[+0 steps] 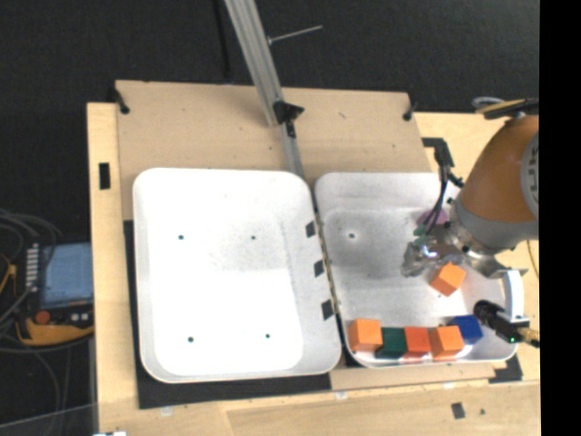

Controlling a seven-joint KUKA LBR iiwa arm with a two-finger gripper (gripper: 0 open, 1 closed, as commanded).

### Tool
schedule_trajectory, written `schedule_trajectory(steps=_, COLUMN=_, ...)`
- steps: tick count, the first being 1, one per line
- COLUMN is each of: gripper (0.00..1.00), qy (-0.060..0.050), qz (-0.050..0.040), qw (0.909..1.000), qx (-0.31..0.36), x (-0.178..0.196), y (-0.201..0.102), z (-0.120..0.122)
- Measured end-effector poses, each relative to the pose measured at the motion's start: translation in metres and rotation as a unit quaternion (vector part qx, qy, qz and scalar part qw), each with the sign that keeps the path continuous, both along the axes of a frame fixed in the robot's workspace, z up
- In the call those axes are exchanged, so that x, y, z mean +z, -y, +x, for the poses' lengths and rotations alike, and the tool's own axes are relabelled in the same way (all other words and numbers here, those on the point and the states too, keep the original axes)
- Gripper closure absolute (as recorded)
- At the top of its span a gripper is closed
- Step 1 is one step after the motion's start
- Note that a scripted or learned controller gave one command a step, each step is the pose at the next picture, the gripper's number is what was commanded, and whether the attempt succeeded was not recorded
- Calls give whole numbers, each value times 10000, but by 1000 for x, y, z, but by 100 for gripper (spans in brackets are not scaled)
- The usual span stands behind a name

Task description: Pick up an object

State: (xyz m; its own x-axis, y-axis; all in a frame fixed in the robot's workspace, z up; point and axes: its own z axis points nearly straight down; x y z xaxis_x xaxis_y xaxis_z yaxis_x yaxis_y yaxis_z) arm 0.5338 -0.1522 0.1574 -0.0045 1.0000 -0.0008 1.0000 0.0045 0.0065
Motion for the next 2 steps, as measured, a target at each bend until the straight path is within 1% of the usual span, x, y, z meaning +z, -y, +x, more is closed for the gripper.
schedule_trajectory(steps=1, gripper=100, qy=10, qz=-5, qw=10000, qx=-1, x=59, y=-3, z=10)
schedule_trajectory(steps=2, gripper=100, qy=-17, qz=4, qw=10000, qx=12, x=69, y=-3, z=11)
